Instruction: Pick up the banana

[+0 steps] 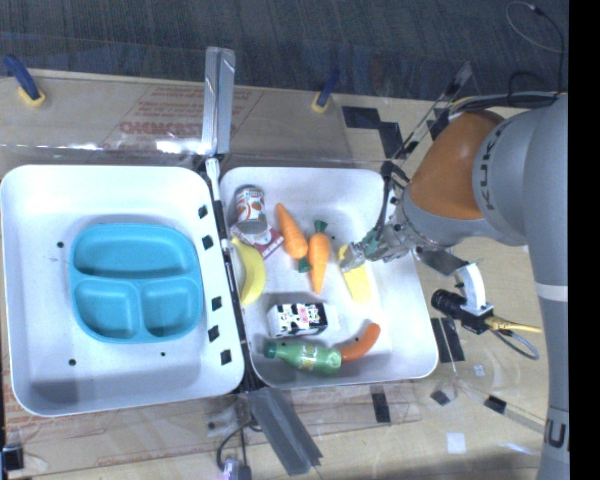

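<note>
The yellow banana (pixel 250 271) lies curved along the left wall of the right bin (pixel 410 358), just below a small can (pixel 248 208). My gripper (pixel 358 255) hangs low in the right half of that bin. It is right of the banana, with two carrots between them, and sits just above a pale yellow block (pixel 357 282). Nothing of the banana is near it.
Two orange carrots (pixel 292 230) (pixel 319 256) lie mid-bin. A cow-patterned carton (pixel 298 318), a green bottle (pixel 302 355) and an orange sausage-shaped piece (pixel 360 341) crowd the front. The left bin (pixel 20 268) holds a blue divided tray (pixel 135 278).
</note>
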{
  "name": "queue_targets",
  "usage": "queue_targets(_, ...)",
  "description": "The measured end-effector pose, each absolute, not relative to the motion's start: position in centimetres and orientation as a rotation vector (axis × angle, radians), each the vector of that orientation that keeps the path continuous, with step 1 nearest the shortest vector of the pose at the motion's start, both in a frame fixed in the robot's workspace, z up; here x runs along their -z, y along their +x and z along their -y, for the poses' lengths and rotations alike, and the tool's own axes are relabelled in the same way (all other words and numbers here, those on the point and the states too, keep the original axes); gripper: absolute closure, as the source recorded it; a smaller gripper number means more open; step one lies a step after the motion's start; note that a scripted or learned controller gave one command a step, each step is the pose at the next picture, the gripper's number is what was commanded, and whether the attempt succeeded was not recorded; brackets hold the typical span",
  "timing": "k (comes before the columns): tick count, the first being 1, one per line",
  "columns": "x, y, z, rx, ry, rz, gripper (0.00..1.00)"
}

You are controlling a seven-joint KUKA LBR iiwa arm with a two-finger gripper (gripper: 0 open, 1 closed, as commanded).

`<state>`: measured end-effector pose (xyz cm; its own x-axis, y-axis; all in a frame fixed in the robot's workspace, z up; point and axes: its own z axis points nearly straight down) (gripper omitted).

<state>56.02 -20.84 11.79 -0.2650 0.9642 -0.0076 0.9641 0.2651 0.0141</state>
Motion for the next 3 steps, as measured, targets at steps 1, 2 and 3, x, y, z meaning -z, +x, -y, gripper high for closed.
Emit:
queue_targets(1, -9.1, 47.6, 21.0, 0.001, 1.876, -2.524, 1.0)
queue_targets(2, -17.2, 52.8, 20.9, 0.0, 1.871, -2.525, 1.0)
queue_targets(3, -17.2, 52.8, 20.9, 0.001, 1.871, -2.525, 0.0)
